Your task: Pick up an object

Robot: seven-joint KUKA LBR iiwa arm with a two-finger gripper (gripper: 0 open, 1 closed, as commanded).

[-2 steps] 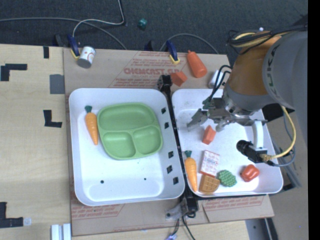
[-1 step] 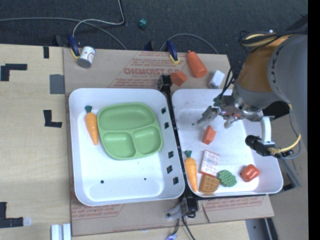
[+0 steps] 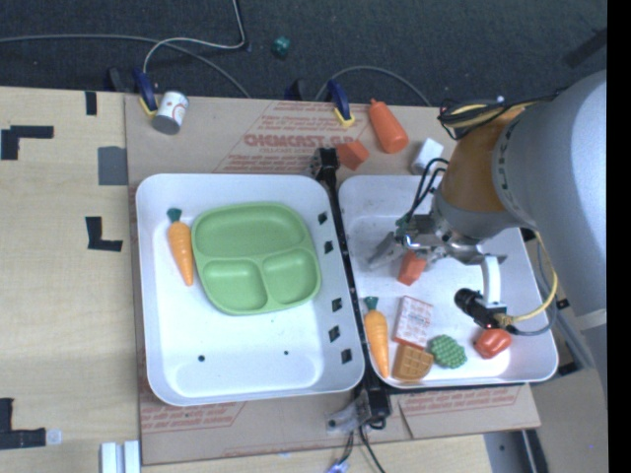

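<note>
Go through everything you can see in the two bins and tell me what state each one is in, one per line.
Green plate: flat in the left bin, compartments bare.
Carrot: lying left of the plate.
Second carrot: lying at the right bin's left edge.
Waffle: flat, near the front wall.
Packet: flat, above the waffle.
Green piece: flat, right of the waffle.
Orange block: under the gripper, grip unclear.

A pale wooden bench stands against dark carpet crossed by loose cables.
</note>
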